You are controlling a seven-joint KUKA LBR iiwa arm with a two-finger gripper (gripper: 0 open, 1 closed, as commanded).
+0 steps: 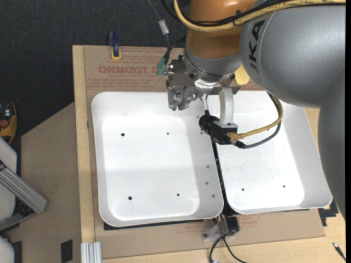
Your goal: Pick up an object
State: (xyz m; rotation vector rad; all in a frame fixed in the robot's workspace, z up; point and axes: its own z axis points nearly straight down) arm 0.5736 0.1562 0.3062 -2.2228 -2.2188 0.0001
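The big grey arm with the orange band is reaching in from the right and leaning over the far edge of the bench. Its grey metal gripper is hanging just above the far rim of the left shallow white plastic bin, close to that bin's far right corner. Whether the gripper is set wide or narrow I cannot tell from here, as the wrist is blocking much of it. I also cannot tell whether anything is caught in it, nor where the object to be picked is lying.

A black connector with a yellowish hose is dangling from the wrist and hanging over the seam between the two bins. The hose is looping out over the right shallow white plastic bin. A small green plug is hanging on a cable just left of the wrist.

Both bins are sitting side by side, touching, on a brown board with red lettering. A blue and yellow clamp is gripping the board's far edge near its left corner. A small black and silver clip is sitting at the near edge, below the seam.
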